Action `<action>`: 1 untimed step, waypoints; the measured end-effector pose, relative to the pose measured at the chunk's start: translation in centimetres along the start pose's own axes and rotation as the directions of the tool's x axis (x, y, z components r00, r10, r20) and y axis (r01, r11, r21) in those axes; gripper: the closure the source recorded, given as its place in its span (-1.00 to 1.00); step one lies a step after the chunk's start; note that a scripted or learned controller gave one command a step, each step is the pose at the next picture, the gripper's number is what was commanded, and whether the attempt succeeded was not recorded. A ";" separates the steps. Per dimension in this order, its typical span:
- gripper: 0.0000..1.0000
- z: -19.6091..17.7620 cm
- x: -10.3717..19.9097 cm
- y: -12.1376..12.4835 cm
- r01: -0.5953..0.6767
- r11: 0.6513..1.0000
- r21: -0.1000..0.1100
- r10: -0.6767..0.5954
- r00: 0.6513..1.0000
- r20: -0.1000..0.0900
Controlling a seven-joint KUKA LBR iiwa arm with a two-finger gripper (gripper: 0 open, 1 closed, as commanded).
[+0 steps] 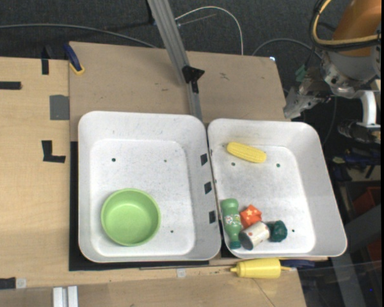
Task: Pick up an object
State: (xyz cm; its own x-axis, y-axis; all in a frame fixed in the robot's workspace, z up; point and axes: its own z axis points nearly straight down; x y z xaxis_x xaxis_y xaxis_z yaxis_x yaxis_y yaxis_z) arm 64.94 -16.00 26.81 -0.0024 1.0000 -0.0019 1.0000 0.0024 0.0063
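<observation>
A tan tabletop marked with black tape bears two white bins over dark carpet. The left bin holds a green bowl; the right bin holds a yellow corn cob and small toys. The gripper hangs beyond the right bin's far corner; whether it is spread, I cannot tell.
</observation>
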 end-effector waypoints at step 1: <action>1.00 1.0 5.8 0.7 0.004 1.000 0.007 -0.004 1.000 -0.002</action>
State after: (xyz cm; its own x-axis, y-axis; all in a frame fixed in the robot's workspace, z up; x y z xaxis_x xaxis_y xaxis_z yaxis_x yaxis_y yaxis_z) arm 65.62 -10.17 25.82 -0.0066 1.0000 0.0003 1.0000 0.0066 -0.0006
